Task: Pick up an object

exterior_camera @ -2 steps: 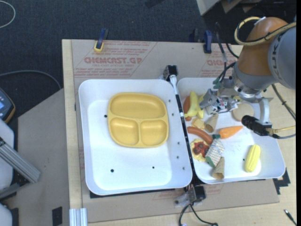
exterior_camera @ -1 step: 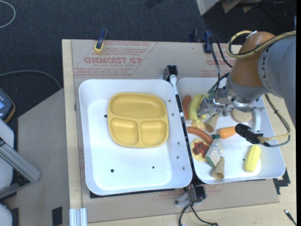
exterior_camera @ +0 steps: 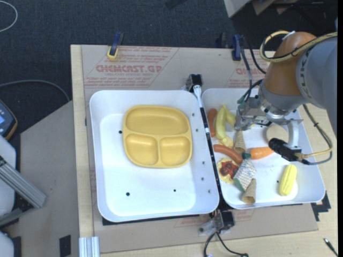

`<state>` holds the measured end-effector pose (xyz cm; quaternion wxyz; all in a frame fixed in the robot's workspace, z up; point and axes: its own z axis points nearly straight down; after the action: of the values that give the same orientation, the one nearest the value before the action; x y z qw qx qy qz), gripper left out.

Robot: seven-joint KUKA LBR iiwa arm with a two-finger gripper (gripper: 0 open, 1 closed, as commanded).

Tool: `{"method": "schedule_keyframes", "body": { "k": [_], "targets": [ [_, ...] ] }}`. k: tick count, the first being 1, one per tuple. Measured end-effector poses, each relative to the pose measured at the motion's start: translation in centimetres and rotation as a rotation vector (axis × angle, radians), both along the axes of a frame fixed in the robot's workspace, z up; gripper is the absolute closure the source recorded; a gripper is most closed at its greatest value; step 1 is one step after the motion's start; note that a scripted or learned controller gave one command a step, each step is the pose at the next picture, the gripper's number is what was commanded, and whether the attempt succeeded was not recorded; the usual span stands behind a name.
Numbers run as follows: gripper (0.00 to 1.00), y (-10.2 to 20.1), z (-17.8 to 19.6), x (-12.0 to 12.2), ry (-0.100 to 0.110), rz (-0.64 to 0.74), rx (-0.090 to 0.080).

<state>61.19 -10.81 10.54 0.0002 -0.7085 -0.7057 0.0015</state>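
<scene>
**Pincer low over the toy food**

Here the toy food (exterior_camera: 236,154) (banana, hot dog, carrot, corn, cones) lies in the right bin (exterior_camera: 308,189). The pincer (exterior_camera: 242,123) hangs over its left cluster; its grip is unclear. The left bin (exterior_camera: 107,186) holds a yellow tray (exterior_camera: 158,135).

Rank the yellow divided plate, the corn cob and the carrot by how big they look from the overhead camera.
1. Yellow divided plate, in the left bin, by far the largest.
2 and 3. Corn cob and carrot, both in the right bin, look much alike in length; the corn seems a little thicker, but I would not rank them firmly.
</scene>
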Motion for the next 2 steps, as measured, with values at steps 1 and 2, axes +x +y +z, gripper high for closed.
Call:
{"method": "schedule_keyframes", "body": {
  "k": [1,2],
  "targets": [
    [1.0,-0.7,4.6,0.1,-0.008,0.003,0.0],
    [1.0,-0.9,8.9,-0.1,-0.008,0.004,0.0]
  ]
}}
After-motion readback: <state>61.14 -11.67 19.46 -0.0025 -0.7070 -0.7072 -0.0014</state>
